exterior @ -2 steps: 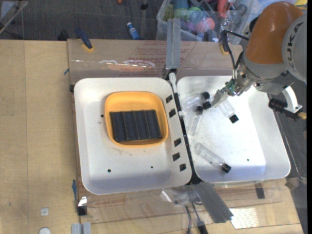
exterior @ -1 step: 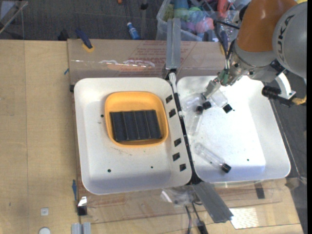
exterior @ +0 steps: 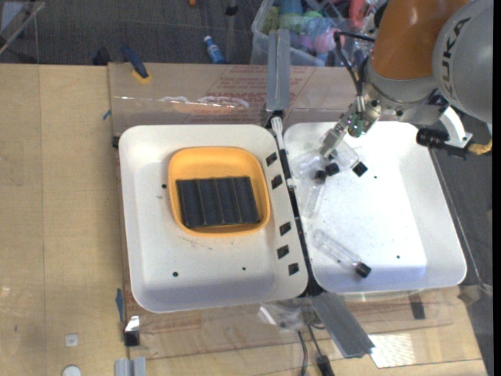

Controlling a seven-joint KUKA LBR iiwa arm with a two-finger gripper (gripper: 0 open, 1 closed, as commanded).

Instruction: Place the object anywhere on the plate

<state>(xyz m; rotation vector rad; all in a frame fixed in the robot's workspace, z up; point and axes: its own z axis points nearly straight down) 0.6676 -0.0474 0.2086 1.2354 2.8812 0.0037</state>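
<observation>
Nearest the camera, the front lip of the bench (exterior: 63, 304) carried grey tape strips and a few small fittings below the two bins. Just behind them, in the right bin (exterior: 407, 233), a clear plastic tube with a black cap (exterior: 342, 254) lay on the floor near the front left corner, tilted so that its capped end pointed toward the bin's front.

The left bin (exterior: 141, 265) held an orange plate (exterior: 182, 164), roughly square with rounded corners, set near the middle. A black ribbed rectangular object (exterior: 218, 202) lay flat on the plate, its grooves running front to back, and it covered most of the plate's floor. A row of small black clips ran down the divider (exterior: 288, 210) between the bins.

Farther back in the right bin, the gripper (exterior: 338, 157) hung over the rear left part, close to the divider, with its transparent fingers (exterior: 333, 141) and black tips low above the white floor. Whether those fingers were spread or closed could not be made out, and nothing could be seen between them. The grey arm (exterior: 470, 45) with its orange band (exterior: 411, 26) came in from the upper right.

Beyond the bench, a clear container of colourful objects (exterior: 321, 10) stood on dark carpet.
</observation>
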